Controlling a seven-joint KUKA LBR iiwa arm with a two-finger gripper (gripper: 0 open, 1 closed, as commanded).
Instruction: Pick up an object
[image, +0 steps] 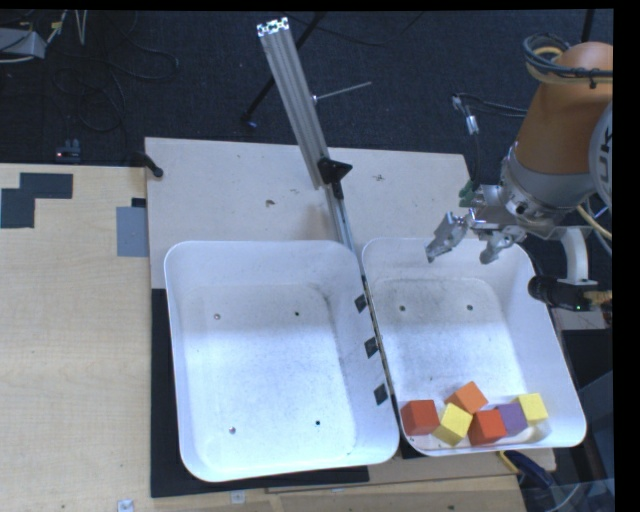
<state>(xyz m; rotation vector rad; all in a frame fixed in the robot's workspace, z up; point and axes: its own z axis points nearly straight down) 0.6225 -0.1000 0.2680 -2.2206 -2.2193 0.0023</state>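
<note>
While I'm hanging over the upper edge of the right bin (560, 350), my gripper (466, 248) has its jaws spread apart with nothing between them. The stuff to grab is way down at the lower right of the frame, bunched in that bin's near corner: a red block (420, 416), two orange blocks (466, 397) (487, 426), two yellow ones (453, 424) (532, 407), and a purple one (512, 417). They're all pretty much touching. The left bin (190, 330) sits right beside it.
</note>
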